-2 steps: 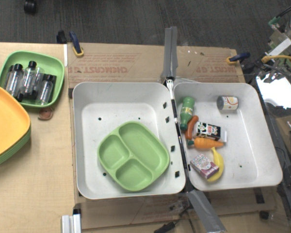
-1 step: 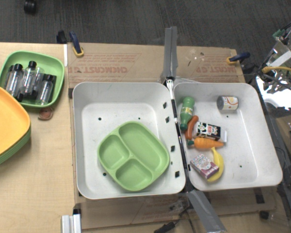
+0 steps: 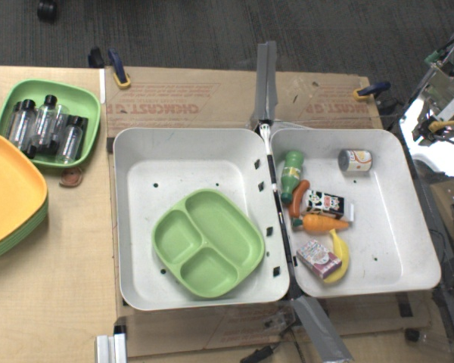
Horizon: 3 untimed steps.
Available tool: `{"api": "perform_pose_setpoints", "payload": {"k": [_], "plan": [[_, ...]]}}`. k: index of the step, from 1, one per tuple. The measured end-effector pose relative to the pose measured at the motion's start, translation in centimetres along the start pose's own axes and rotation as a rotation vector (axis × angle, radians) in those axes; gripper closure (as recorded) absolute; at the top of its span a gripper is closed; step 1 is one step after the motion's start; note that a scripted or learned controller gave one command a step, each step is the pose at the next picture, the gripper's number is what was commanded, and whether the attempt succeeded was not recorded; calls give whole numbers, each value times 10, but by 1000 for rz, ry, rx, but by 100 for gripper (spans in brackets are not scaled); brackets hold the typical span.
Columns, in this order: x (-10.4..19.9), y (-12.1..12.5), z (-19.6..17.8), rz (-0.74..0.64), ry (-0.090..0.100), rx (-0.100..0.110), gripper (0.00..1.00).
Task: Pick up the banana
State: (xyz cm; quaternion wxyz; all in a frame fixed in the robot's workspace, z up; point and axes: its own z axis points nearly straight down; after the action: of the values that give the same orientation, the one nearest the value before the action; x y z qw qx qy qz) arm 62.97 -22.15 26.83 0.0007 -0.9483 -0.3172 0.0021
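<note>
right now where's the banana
In the camera view the banana lies in the right bin, toward its near left corner, curled around the pink carton and just below the carrot.

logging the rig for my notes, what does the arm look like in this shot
The arm shows at the right edge, above the right bin. It reads as pale grey and white hardware with darker patches, a short yellow-orange piece lower down and a small green spot near the top. Bright glare washes out part of it, and markings are too blurred to read.
</note>
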Motion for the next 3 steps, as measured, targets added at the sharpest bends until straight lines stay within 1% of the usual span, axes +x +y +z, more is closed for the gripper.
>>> {"api": "perform_pose_setpoints", "payload": {"k": [1,2,3], "plan": [[15,8,-7,-149,1,-3,100],[-13,-22,-21,-528,1,-1,100],[24,-7,-14,-772,1,-4,100]]}}
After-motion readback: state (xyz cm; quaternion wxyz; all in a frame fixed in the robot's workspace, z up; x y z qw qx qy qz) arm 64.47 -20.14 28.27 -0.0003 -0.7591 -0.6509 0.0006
